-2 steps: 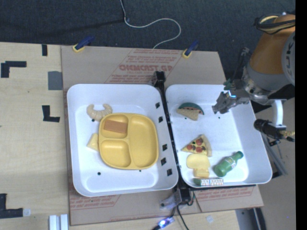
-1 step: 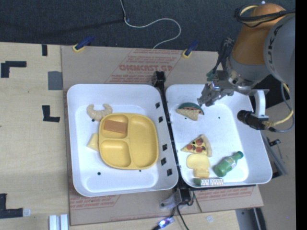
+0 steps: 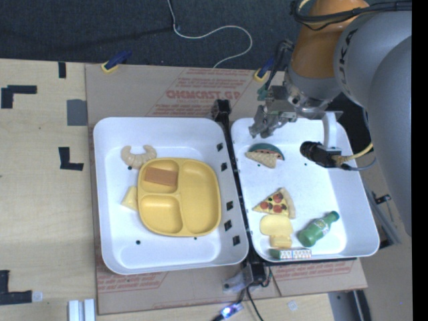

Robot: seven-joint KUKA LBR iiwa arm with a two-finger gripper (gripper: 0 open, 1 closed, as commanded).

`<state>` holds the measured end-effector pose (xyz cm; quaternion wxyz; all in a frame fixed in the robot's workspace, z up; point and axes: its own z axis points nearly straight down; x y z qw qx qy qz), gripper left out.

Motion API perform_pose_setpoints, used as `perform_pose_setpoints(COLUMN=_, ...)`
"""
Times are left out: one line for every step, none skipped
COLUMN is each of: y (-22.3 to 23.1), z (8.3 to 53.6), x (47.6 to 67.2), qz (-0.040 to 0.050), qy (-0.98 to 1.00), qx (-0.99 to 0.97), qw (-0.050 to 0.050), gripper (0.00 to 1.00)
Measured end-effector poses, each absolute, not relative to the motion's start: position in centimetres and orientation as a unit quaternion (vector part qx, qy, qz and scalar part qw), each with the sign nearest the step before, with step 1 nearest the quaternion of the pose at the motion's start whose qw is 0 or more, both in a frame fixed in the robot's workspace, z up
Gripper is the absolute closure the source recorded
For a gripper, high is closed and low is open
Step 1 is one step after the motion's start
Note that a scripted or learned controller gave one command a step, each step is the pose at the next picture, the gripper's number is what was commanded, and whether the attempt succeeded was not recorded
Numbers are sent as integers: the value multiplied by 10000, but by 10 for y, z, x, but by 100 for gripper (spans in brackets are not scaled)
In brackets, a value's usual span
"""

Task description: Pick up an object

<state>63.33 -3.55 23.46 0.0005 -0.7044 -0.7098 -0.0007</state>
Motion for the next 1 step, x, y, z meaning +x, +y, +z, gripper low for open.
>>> perform_pose_setpoints(y=9, z=236, x=645, qz=-3, qy=-7093, qx=-7049, qw=8, gripper=100)
